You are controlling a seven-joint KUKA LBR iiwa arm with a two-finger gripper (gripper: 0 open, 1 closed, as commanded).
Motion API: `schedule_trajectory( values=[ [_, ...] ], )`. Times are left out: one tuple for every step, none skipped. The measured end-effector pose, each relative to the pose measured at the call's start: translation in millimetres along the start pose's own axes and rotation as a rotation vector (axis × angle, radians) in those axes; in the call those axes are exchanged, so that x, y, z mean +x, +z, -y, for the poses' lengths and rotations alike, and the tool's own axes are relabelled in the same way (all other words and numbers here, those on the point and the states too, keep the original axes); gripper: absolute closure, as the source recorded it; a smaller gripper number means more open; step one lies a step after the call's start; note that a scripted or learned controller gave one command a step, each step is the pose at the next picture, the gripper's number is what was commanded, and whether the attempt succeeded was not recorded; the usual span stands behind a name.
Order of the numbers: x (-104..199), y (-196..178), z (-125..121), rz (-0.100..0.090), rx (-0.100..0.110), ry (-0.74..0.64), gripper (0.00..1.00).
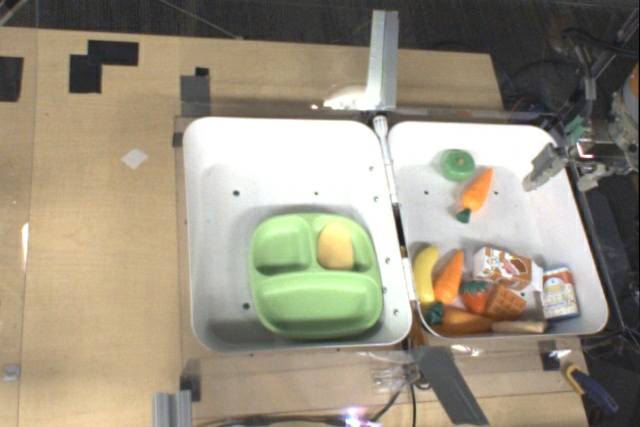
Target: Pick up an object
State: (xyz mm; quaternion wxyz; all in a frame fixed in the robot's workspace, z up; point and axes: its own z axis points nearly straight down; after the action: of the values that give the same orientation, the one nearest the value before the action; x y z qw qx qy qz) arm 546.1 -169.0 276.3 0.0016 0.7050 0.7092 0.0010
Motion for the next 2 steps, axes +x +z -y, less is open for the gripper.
schedule_trajectory(
  values=[
    [40,134,-51,-0.001,0.002,0.045,0.0],
    [8,187,-76,0.002,-0.008,0.069,0.0]
  ],
)
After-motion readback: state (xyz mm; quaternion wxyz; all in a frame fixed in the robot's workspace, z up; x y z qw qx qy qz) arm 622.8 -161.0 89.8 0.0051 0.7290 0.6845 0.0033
